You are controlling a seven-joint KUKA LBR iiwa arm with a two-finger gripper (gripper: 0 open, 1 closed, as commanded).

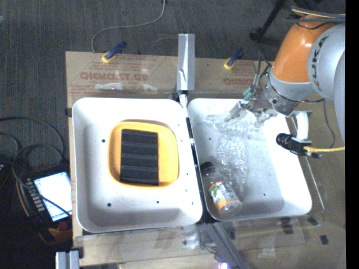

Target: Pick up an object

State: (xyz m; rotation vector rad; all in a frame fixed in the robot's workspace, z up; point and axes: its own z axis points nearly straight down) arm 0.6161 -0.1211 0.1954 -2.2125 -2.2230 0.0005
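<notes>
A clear plastic bottle [222,190] with a black cap and an orange-green label lies on its side at the front left of the right bin [280,175]. Crumpled clear plastic [233,144] stretches from the bin's back towards the bottle. A yellow block with a black ridged top [142,153] sits in the middle of the left bin [92,167]. My gripper [246,116] hangs over the back of the right bin, just above the upper end of the crumpled plastic. Its two fingers are spread apart, open, and I see nothing held between them.
The grey arm with its orange band [297,52] reaches in from the upper right. A black fitting with a yellow cable [291,142] juts over the right bin's right side. A metal post [185,60] stands behind the wall between the bins.
</notes>
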